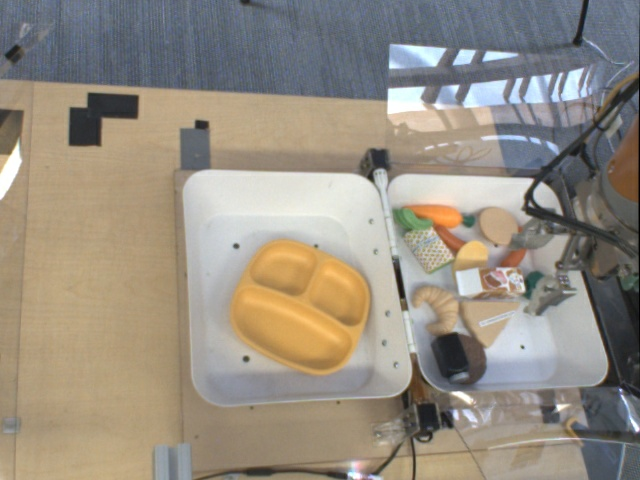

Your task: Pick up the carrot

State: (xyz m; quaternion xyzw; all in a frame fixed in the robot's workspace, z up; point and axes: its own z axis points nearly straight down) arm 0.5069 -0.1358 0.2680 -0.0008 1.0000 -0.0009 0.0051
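Camera view: two white bins on a bench.
Carrot: right bin, far-left corner, beside toy food.
Tool: fingers spread, holding nothing, over that bin's right side.
Left bin: yellow divided plate.

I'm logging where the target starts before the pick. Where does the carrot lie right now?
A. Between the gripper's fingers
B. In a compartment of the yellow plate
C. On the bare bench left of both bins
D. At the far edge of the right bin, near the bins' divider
D: the carrot lies along the right bin's far edge, green top toward the divider, apart from the gripper and the yellow plate.
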